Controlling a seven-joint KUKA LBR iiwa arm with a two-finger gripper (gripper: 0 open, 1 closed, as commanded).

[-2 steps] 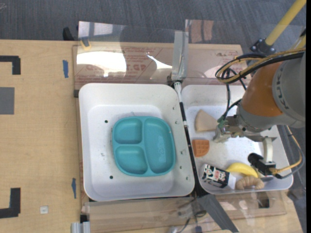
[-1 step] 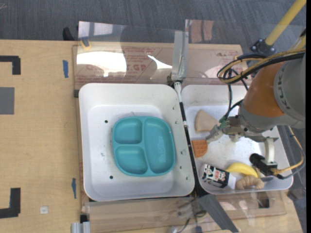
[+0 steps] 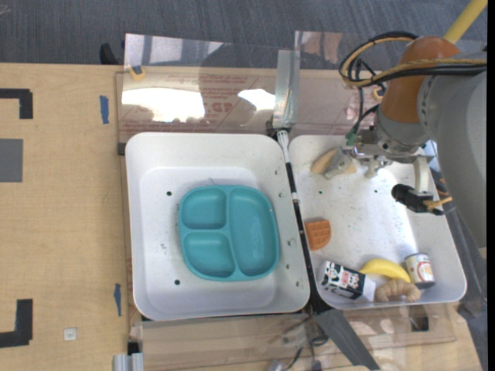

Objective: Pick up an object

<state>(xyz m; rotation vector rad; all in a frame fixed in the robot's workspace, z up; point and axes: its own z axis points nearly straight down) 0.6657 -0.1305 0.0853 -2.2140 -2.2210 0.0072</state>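
Note:
My gripper (image 3: 360,161) hangs low over the far part of the right bin (image 3: 448,242), under the orange band of the arm. A tan, bread-like piece (image 3: 326,161) lies just left of it, close to or touching the gripper's tip. I cannot tell whether it is gripped. An orange waffle-like piece (image 3: 318,233) lies by the bin's left wall. Along the near edge are a black-and-white carton (image 3: 343,279), a yellow banana (image 3: 387,269), a knobbly tan piece (image 3: 396,290) and a small can (image 3: 420,269).
The left bin (image 3: 147,176) holds a teal divided plate (image 3: 229,232). A clear panel (image 3: 201,91) stands behind both bins. The arm's body and cables cover the right bin's far right corner. A black part (image 3: 410,197) juts out below the wrist.

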